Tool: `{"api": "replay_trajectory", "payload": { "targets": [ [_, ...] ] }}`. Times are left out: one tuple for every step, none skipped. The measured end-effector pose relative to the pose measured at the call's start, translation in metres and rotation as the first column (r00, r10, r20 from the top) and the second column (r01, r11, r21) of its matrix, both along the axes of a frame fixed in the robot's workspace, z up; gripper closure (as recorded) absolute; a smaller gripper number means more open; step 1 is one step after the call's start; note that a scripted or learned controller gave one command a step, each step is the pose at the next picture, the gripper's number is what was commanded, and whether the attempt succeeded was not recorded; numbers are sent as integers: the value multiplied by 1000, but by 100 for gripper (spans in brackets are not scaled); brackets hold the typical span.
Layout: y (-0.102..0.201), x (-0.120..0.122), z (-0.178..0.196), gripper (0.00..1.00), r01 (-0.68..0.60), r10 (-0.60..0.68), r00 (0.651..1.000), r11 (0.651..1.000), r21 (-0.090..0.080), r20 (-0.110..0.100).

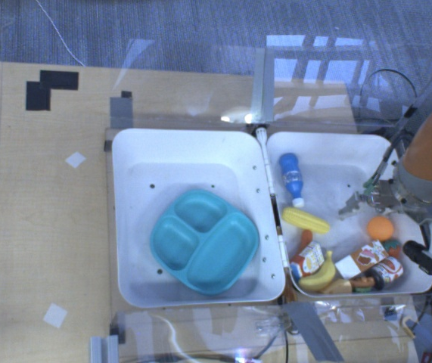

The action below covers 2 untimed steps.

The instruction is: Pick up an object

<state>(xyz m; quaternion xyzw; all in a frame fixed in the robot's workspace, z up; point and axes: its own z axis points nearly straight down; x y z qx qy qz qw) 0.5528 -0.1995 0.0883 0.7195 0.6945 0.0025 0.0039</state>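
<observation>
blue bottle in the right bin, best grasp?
Grip the blue bottle across its blue body, fingers closing on its long sides, descending from above. It lies flat, white cap toward the yellow corn-like toy, with bare bin floor on its right side. The divider wall sits close on the other side, so keep that finger tight to the body.

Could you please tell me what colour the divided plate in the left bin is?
The divided plastic plate is teal blue, seen clearly in the camera view.

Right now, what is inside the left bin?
The left bin holds one teal divided plate lying flat, its three compartments bare. Whatever lies under the plate is covered. The toys, including the blue bottle, sit in the right bin.
</observation>
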Motion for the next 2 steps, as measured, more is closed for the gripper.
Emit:
{"api": "replay_trajectory", "payload": {
  "targets": [
    [7, -57, 1, 0, 50, -50, 999, 999, 0, 2],
    [6, -54, 13, 100, 51, -50, 999, 999, -4, 11]
  ]
}}
